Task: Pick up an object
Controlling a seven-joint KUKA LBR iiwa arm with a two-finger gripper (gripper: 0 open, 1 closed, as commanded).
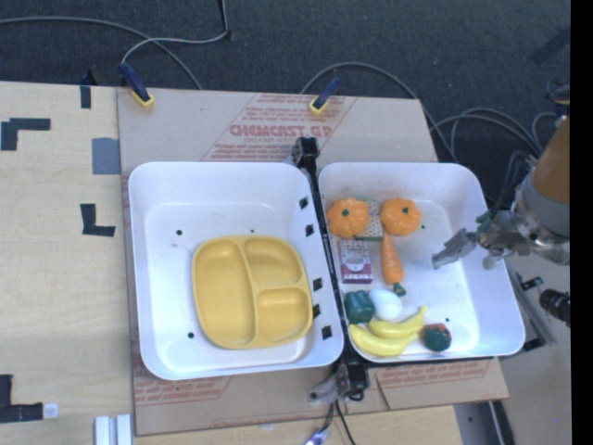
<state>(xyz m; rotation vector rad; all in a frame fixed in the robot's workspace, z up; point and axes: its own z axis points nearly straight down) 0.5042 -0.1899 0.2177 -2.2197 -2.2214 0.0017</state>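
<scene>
Nearest the camera, at the near edge of the right white bin, lie a yellow plastic banana, a green-and-red toy strawberry, a white egg-shaped piece and a dark green toy pepper, crowded together and touching in places. Over that bin's right side hangs the two-finger gripper on the grey arm, its fingers spread apart with nothing between them, clear of every item. Just left of it lies an orange plastic carrot, lengthwise near to far, beside a small printed carton. Beyond these sit two orange toy pumpkins and, side by side at the far end. Judging by looks, all are light, hard, smooth play-food pieces, likely slippery; the carrot seems the easiest pick, being closest and slim, best pinched across its thicker far half. The round pumpkins may roll out of a pinch. In the left white bin rests a yellow divided plastic tray, well apart from the gripper
</scene>
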